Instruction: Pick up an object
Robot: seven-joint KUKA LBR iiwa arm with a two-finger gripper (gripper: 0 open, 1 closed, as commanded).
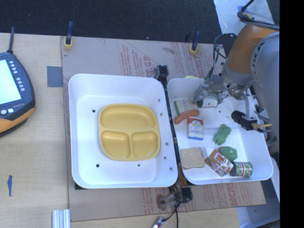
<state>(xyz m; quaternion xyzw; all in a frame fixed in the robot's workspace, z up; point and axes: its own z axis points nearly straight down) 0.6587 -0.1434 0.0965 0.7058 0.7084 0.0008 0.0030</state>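
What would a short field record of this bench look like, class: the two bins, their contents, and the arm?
left bin: holds a yellow divided tray
right bin: holds small food items
items: hot dog, small carton, bread slice, green pieces, can
arm: reaches in from the view's right
pincer: over the right bin's far end; grip state unclear

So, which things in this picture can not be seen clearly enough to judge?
- The gripper, camera view: the wrist above covers its fingers, so open or shut is unclear.
- A yellow-green item at the right bin's far edge: mostly hidden behind the rim.
- Labels on the small carton and the can: too small to read.
- The arm: cut off by the right edge.
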